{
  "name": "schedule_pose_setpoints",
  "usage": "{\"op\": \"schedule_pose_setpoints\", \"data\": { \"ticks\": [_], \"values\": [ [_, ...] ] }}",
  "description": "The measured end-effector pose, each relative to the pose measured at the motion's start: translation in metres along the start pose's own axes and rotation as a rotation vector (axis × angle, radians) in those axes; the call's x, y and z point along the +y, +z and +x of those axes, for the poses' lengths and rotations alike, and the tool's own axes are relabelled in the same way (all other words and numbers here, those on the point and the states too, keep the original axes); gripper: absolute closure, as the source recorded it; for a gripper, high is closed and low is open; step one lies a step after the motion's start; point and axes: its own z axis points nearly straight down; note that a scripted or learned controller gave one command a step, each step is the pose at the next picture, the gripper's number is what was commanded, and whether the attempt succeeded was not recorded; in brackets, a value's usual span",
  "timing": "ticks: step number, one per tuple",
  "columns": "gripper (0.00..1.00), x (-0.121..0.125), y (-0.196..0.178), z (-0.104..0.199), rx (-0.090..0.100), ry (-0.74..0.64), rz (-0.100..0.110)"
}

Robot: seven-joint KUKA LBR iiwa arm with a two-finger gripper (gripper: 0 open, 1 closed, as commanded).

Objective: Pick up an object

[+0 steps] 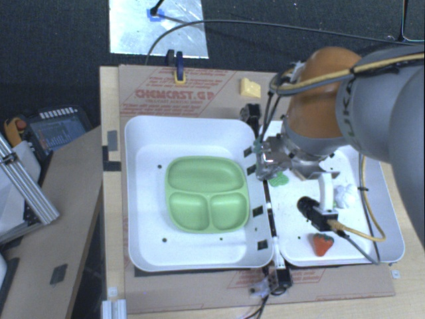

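Camera view on the small green object (279,178) first: it is seen lying on the floor of the right bin (295,241), hard up by that bin's left wall, near the far end. Right over it, the end effector (268,163) is hung at the seam between the two bins, its tip just above and a touch left of the green piece. Whether it is spread or pressed together cannot be told from this angle, and nothing is seen caught in it. Contact with the green object cannot be judged either.

Moving out across the right bin, a white crumpled piece (344,194) is found to the right of the green one, well apart from it, and a red piece (322,244) is seen down near the front wall, on its own. Above all this the arm (388,105) is swung in from the right, grey and bulky, with its orange band (319,98) turned toward the camera and much of the bin's far half covered.

Over in the left bin (143,178), a pale green divided plate (206,195) is laid flat in the middle, one long compartment at the back and two smaller ones at the front.

Both bins are carried on a brown cardboard sheet (199,88) printed with red lettering, spread on the surface (111,198). On that sheet, behind the bins, a small yellow block (250,88) is spotted, and a blue and yellow clamp (178,66) is fixed at the far edge
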Motion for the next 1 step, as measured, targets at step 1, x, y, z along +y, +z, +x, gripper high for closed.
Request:
{"op": "schedule_pose_setpoints", "data": {
  "ticks": [1],
  "values": [
    [1.00,0.0033,-0.0033,0.0536,-0.001,0.000,-0.003]
  ]
}}
